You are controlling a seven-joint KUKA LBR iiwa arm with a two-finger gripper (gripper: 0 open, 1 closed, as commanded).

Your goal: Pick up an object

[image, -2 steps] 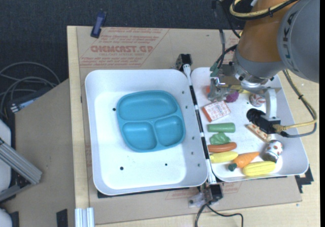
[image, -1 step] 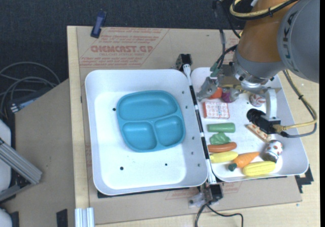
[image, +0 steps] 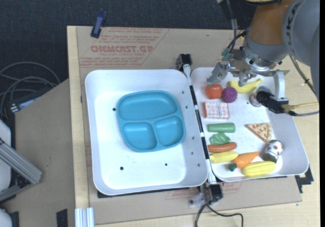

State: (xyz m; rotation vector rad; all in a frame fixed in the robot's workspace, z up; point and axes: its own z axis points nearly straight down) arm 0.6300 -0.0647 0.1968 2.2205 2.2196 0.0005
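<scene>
Under the gripper (image: 234,74), at the far end of the right bin (image: 299,142), lie the closest objects: a small yellow banana (image: 247,86) just beneath and slightly right of the jaws, a purple ball (image: 230,95) just nearer the camera than them, and a red tomato (image: 214,91) to their left, beside the ball. Whether the jaws are parted or closed cannot be told from this slant, as the wrist hardware hides their tips.

Farther from the jaws, toward the camera, the same bin holds a pink-and-white box (image: 216,110), a green pepper (image: 221,127), a leafy green piece (image: 218,138), a red sausage (image: 222,147) and a yellow piece (image: 224,157), lined up along the bin's left wall. A pizza slice (image: 260,130), a small white-and-red toy (image: 273,149), a carrot (image: 247,158) and a yellow corn cob (image: 259,168) sit toward the near right corner, well apart from the jaws.

Left of the jaws, across the shared wall, the left bin (image: 96,134) holds a blue divided plate (image: 150,120) near its middle.

A black clamp (image: 184,60) sits between the bins' far corners, near the jaws on their left. A printed cardboard sheet (image: 122,48) covers the bench beyond the left bin, and a blue clip (image: 98,24) rests at its far left corner.
</scene>
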